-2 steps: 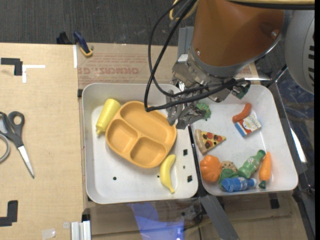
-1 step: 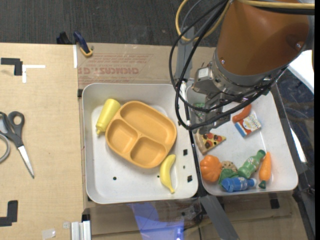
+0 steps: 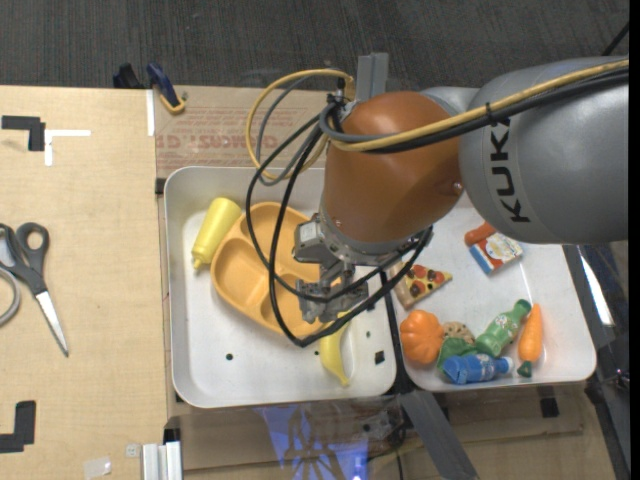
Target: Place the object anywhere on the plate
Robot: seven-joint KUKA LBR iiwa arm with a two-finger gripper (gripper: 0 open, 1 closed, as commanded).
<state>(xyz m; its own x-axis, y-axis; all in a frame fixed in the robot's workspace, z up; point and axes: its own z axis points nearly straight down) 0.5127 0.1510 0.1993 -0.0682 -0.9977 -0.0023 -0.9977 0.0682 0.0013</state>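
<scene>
The orange-yellow divided plate [image 3: 240,263] lies tilted in the left bin [image 3: 200,368], with its right part hidden under the arm. My gripper [image 3: 322,303] hangs over the plate's lower right rim, wrapped in black and yellow cables. A yellow banana [image 3: 336,356] lies on the bin floor just below the gripper, its upper end hidden by the gripper. Whether the gripper touches the banana cannot be told. A yellow squeeze bottle [image 3: 213,230] leans against the plate's upper left edge.
The right bin [image 3: 570,368] holds a pizza slice [image 3: 424,283], a small orange pumpkin [image 3: 422,336], a cookie [image 3: 458,332], a green bottle [image 3: 506,326], a carrot [image 3: 531,334], a blue bottle [image 3: 478,369] and a red and white carton [image 3: 493,248]. Scissors [image 3: 35,278] lie on the bench at left.
</scene>
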